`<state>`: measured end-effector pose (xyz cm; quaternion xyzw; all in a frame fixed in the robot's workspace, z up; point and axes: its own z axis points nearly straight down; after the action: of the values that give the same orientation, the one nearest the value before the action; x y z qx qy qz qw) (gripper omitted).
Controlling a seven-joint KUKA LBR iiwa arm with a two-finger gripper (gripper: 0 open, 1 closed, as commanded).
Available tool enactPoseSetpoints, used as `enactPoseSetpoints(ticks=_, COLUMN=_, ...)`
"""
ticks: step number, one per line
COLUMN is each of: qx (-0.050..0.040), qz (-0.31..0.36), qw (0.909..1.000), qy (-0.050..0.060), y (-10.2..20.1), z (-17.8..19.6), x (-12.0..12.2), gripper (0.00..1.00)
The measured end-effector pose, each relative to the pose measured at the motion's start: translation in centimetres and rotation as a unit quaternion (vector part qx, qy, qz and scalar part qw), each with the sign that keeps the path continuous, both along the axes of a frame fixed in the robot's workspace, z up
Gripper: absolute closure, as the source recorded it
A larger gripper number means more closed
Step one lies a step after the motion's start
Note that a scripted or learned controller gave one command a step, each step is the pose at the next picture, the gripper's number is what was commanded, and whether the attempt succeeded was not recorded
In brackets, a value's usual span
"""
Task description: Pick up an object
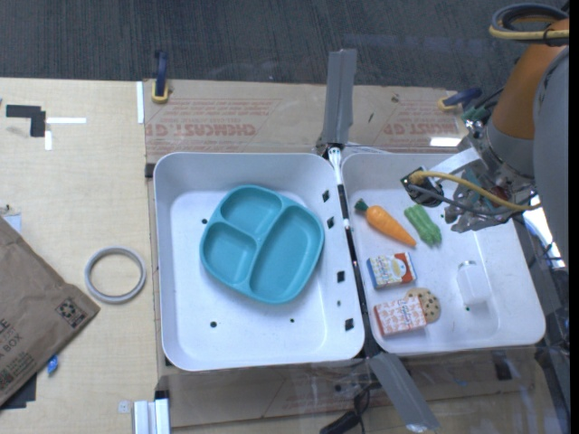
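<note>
Dark carpet runs behind a wooden bench point(72, 206) that carries two white bins side by side, with brown cardboard under and behind them. On the bench's left part lie a grey tape ring point(115, 273) and, at the left edge, a brown box point(32, 306).

In the left bin point(181, 333) sits a blue plate point(262, 243) with three compartments, roughly in the bin's middle, tilted askew to the bin's walls.

In the right bin point(516, 324) are the small things. A carrot point(387, 223) lies near the bin's left wall in the far half, pointing slantwise toward the near right. Just beside it on the right is a green pod point(422, 224), lying at much the same slant. Nearer the front, a small carton point(391, 269) lies by the left wall, and a red carton point(400, 316) lies close to the front left corner. A cookie point(425, 304) touches the red carton's right side. A clear cup point(473, 284), hard to make out against the white floor, lies in the near right part.

From the right the arm point(534, 89) reaches over the far right corner of the right bin, cables looping under the wrist. Its gripper point(470, 213) hangs above the bin's far right part, just right of the pod and apart from it; the cup lies nearer the front edge, below the gripper in the view. Whether the gripper is released or clenched I cannot tell, and no thing is seen in it.
</note>
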<state>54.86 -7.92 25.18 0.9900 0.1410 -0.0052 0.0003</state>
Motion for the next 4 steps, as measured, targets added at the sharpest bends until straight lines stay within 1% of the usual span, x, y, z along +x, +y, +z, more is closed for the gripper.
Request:
enactPoseSetpoints(ticks=1, qx=-0.0006, qz=-0.041, qw=0.9992, qy=-0.002, y=10.0, z=0.0, x=0.8, gripper=1.00)
enactPoseSetpoints(ticks=2, qx=0.0001, qz=0.101, qw=0.9949, qy=0.000, y=10.0, z=1.0, x=1.9, gripper=1.00)
enactPoseSetpoints(ticks=4, qx=-0.0030, qz=0.105, qw=0.9944, qy=0.011, y=10.0, z=1.8, x=1.9, gripper=1.00)
